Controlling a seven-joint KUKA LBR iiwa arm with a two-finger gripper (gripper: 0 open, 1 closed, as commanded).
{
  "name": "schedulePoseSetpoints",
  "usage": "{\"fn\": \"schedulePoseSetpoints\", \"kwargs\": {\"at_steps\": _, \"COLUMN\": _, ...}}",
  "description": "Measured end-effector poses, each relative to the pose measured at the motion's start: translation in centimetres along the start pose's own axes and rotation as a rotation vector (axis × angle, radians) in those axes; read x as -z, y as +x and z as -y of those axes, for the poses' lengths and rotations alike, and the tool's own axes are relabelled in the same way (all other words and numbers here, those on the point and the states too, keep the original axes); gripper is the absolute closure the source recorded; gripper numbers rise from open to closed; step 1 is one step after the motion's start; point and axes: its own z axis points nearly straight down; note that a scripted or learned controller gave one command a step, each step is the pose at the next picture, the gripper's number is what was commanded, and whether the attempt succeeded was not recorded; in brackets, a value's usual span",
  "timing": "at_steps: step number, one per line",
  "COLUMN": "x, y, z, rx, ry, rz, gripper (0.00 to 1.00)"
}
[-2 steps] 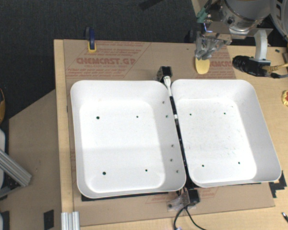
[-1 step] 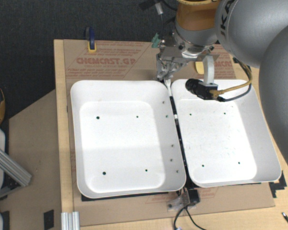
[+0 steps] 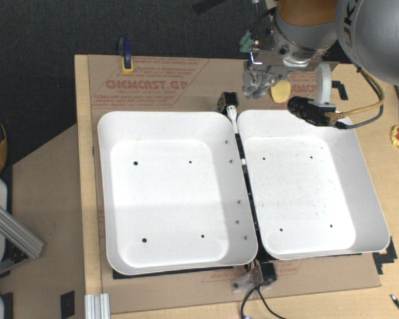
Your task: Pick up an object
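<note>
The gripper [image 3: 261, 85] hangs above the far edge of the right bin [image 3: 359, 198], clamped on a yellow object [image 3: 280, 90].

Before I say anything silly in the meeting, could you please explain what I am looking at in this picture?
One camera above a bench looks down at a slant. The grey machine with the orange band, top right, is a robot arm reaching in; its gripper hangs beyond the far edge of the right bin. Two shallow white bins, the left bin and right bin, sit side by side on a brown board. A small yellowish object shows beside the gripper; whether it is gripped is unclear.
</note>
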Motion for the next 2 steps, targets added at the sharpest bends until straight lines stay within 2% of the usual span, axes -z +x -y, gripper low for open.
{"fn": "schedulePoseSetpoints", "kwargs": {"at_steps": 1, "x": 4.7, "y": -8.6, "z": -1.8, "rx": -0.002, "ry": -0.003, "rz": 0.002, "gripper": 1.00}}
{"fn": "schedulePoseSetpoints", "kwargs": {"at_steps": 2, "x": -2.0, "y": 1.0, "z": -1.7, "rx": 0.011, "ry": 0.014, "rz": -0.004, "gripper": 1.00}}
